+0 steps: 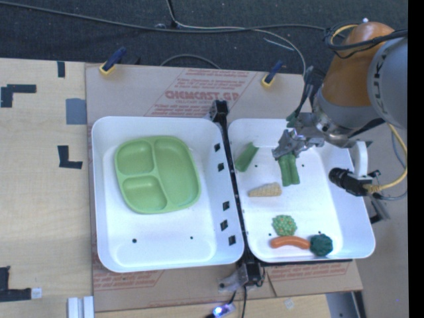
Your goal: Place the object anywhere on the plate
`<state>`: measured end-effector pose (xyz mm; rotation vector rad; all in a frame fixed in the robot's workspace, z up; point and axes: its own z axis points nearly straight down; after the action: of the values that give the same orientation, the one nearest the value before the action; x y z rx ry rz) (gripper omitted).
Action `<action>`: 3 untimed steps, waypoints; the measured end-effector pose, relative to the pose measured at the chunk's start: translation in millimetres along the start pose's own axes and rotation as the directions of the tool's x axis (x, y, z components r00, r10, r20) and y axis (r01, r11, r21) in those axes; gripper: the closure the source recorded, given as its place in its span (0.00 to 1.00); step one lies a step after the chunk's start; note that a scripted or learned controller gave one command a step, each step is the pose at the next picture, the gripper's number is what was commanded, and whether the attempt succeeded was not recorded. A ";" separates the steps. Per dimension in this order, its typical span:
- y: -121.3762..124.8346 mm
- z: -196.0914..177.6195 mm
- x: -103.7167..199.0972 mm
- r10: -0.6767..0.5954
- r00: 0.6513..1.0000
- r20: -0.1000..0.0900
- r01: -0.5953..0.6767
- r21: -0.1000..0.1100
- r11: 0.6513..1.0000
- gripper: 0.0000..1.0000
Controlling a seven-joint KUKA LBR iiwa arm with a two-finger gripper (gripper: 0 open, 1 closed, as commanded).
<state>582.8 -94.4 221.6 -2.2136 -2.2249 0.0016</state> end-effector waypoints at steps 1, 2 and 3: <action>-1.1 -0.8 61.3 -0.002 1.000 -0.001 0.002 -0.001 1.000 1.00; -16.7 9.4 112.7 -0.001 1.000 0.000 0.001 0.001 1.000 1.00; -22.5 -5.2 164.2 -0.002 1.000 -0.001 0.002 -0.002 1.000 1.00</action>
<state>559.5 69.7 227.1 -2.2117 -2.2285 -0.0015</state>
